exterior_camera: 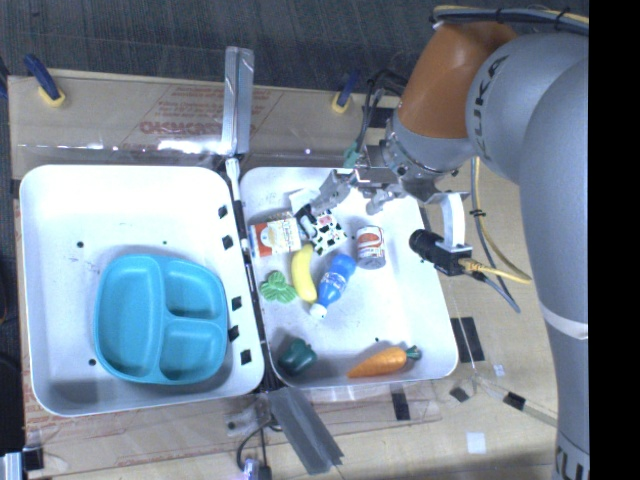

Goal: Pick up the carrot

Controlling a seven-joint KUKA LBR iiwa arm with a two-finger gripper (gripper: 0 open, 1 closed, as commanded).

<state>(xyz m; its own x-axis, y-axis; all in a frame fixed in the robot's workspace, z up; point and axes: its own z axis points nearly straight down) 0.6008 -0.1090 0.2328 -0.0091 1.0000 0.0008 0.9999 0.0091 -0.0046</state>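
The orange carrot with a green top lies along the front wall of the right bin, its green end pointing right. My gripper hangs over the back of that bin, far from the carrot. Its two fingers stand spread apart and open, with nothing between them. Just below the left finger sits a black-and-white spotted item.
The right bin also holds a small carton, a banana, a blue bottle, a can, a green leafy piece and a dark green pepper. A blue divided plate lies in the left bin.
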